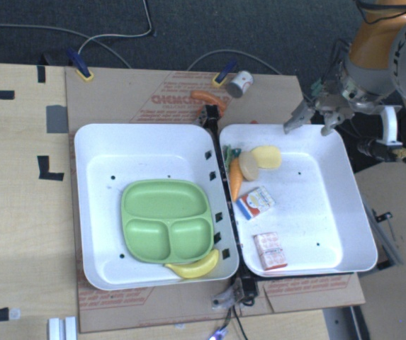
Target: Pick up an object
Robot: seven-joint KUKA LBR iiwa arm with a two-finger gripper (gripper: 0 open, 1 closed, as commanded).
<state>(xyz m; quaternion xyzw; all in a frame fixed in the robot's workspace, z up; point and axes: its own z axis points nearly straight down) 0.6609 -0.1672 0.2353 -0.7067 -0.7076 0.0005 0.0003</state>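
My gripper (pixel 309 125) hangs over the far rim of the right bin (pixel 330 190), its two fingers spread open with nothing between them. In that bin lie a pale yellow lemon-shaped piece (pixel 267 157) with a tan round piece (pixel 248 167) beside it, an orange carrot (pixel 235 178) along the left wall, a small red, white and blue carton (pixel 256 203) and a pink box (pixel 269 251) near the front. The left bin (pixel 96 190) holds a green divided plate (pixel 167 219) and a yellow banana (pixel 194 266) at its front edge.
An orange object (pixel 210 98) and a grey cylinder (pixel 239 83) lie on the cardboard behind the bins. Blue clamps (pixel 79 64) hold the cardboard's far edge. A white cable (pixel 117 34) runs across the dark floor behind.
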